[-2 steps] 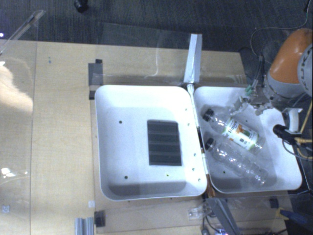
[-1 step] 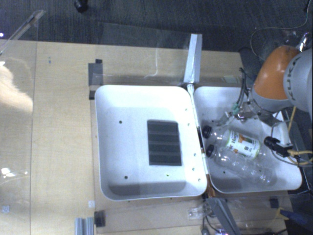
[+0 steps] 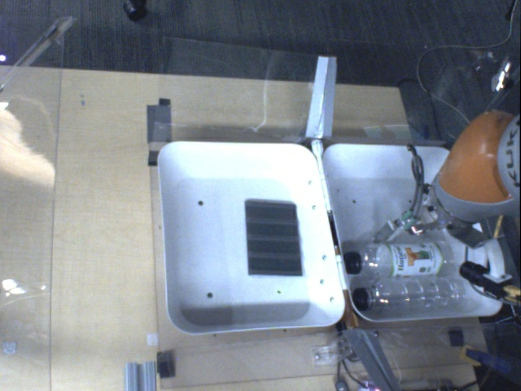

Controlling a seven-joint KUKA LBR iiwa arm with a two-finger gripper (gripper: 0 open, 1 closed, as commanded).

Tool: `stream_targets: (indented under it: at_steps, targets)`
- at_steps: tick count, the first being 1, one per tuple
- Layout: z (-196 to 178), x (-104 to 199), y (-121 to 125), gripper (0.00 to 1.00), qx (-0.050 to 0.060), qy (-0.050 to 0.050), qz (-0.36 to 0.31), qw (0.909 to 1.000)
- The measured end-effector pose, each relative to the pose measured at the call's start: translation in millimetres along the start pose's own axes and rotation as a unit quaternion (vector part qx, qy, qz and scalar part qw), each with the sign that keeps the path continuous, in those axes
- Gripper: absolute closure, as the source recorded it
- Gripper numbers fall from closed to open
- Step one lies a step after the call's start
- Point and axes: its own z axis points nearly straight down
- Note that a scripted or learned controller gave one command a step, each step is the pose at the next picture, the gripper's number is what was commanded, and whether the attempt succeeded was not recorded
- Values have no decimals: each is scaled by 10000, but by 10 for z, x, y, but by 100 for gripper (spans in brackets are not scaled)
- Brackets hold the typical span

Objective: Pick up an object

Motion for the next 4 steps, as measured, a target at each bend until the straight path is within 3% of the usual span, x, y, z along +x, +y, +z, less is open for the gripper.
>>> stream_targets:
  at_steps: [1, 2, 3, 4]
  targets:
    - [22, 612, 88, 0, -35, -1, -324, 9995]
    - [-327, -249, 257, 0, 13, 2, 1154, 9933]
    - [-326, -248, 257, 0, 14, 2, 1153, 9933]
    - [31, -266, -360, 0, -17, -19, 798, 9968]
